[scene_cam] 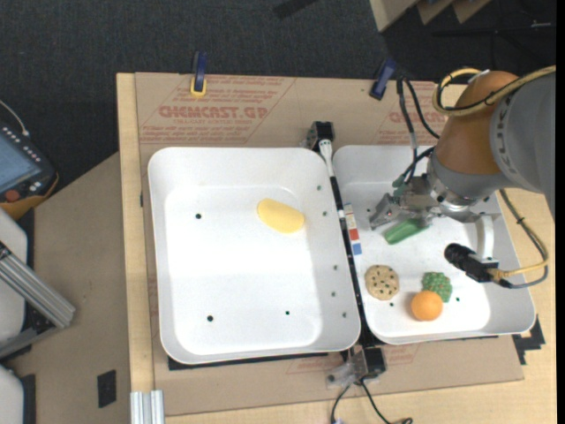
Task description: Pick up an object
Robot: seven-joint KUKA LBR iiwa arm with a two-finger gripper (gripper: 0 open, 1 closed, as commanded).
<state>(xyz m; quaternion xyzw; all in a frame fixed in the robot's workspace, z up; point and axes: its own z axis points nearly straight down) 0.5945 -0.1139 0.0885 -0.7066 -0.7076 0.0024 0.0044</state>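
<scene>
Camera view: claw point(395, 217) over green block point(405, 231).

We see the arm point(494, 140) entering from three o'clock, its gripper point(397, 212) low in the right bin point(508, 312), just above a green block point(406, 231). Towards five o'clock lie a speckled cookie point(381, 283), an orange ball point(426, 306) and a green broccoli piece point(437, 283) touching it. In the left bin point(177, 263) a yellow lemon-like piece point(281, 216) rests near twelve o'clock.
</scene>
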